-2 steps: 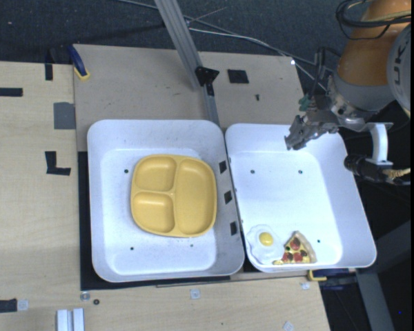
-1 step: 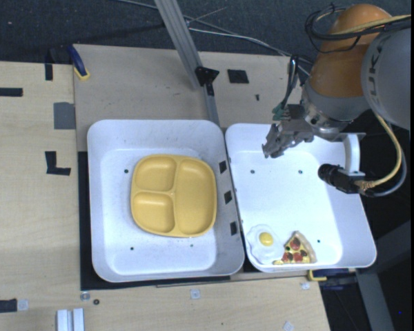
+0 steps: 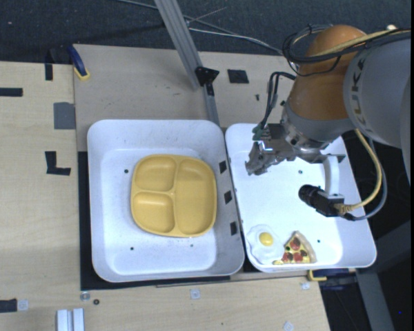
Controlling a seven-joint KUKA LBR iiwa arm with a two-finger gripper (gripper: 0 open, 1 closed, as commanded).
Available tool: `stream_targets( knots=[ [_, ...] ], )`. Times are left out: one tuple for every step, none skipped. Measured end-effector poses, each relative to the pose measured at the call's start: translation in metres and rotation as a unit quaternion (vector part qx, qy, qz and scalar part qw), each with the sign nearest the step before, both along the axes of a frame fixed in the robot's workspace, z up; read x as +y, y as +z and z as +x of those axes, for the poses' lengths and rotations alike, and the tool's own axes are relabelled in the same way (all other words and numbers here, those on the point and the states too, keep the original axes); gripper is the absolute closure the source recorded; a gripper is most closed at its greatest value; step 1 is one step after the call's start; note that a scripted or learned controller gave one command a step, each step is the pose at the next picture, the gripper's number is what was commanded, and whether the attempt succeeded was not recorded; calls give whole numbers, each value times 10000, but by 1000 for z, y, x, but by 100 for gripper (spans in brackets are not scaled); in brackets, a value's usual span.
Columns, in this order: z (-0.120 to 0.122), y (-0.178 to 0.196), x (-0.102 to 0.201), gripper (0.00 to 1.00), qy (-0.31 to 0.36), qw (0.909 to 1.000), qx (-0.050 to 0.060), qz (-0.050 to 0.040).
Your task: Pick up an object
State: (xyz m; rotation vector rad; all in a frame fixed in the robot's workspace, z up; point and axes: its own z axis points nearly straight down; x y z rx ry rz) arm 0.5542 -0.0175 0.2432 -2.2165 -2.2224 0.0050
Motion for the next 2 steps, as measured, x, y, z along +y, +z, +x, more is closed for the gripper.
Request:
stream_targets(
  knots=[
    [-16, -3, 56, 100, 18, 10000, -2, 5],
    [-50, -18, 107, 100, 11, 10000, 9, 1]
  ],
)
